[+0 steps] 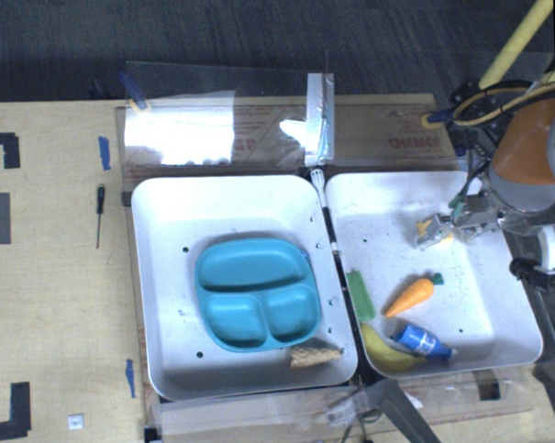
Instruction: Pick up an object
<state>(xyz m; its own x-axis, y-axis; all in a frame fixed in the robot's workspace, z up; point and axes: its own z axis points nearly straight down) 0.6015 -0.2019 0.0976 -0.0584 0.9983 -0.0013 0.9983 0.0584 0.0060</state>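
Observation:
In the right bin (387,207) lie an orange carrot (411,295), a green stick (360,295), a yellow banana (382,351) and a small blue bottle (422,342) that rests on the banana. My gripper (436,229) hangs over the bin's upper right part, above and a little right of the carrot, clear of all these objects. Nothing shows in its grasp. The grey arm with its orange band (527,155) enters from the right.
The left bin (160,267) holds a blue divided plate (257,292) and a small brown piece (313,355) at its front edge. A clear panel (218,127) stands behind the bins. Cables (474,106) hang at the upper right.

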